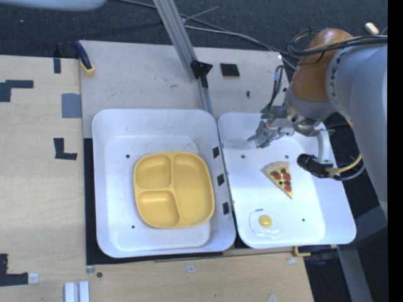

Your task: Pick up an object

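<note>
The pizza slice (279,178) is lying in the right bin (334,222), and I am placing everything else against it. I am seeing the gripper (261,138) hovering just up and to the left of the slice, apart from it, its fingers slightly parted and holding nothing. A fried egg (265,223) is sitting below it. The yellow divided plate (173,189) is resting well left, in the left bin (113,168).

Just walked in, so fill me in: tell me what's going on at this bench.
A robot arm reaches in from the right, its gripper over the far part of the right bin. A toy pizza slice and a fried egg lie in that bin, untouched. The left bin holds a yellow plate.
</note>
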You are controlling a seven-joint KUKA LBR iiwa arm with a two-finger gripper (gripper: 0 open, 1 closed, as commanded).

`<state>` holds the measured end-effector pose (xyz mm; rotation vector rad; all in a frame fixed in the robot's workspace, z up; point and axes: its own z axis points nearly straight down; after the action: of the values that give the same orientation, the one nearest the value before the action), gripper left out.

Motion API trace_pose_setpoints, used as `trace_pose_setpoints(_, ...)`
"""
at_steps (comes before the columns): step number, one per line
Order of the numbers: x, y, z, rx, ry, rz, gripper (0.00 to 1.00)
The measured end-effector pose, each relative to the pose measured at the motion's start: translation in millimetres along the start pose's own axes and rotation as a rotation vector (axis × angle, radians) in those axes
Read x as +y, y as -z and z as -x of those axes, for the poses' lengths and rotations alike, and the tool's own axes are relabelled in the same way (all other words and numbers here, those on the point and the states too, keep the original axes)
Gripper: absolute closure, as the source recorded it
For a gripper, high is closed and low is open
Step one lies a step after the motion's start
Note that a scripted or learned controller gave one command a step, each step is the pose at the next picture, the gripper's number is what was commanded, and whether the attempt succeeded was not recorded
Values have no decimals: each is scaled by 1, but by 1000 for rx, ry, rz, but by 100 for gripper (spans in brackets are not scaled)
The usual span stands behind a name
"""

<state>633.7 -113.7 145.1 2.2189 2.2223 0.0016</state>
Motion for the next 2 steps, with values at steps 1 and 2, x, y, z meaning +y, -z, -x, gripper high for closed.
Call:
trace_pose_setpoints(1, 4, 43, 1, 0, 0, 1, 100)
trace_pose_setpoints(2, 5, 77, 1, 0, 0, 0, 100)
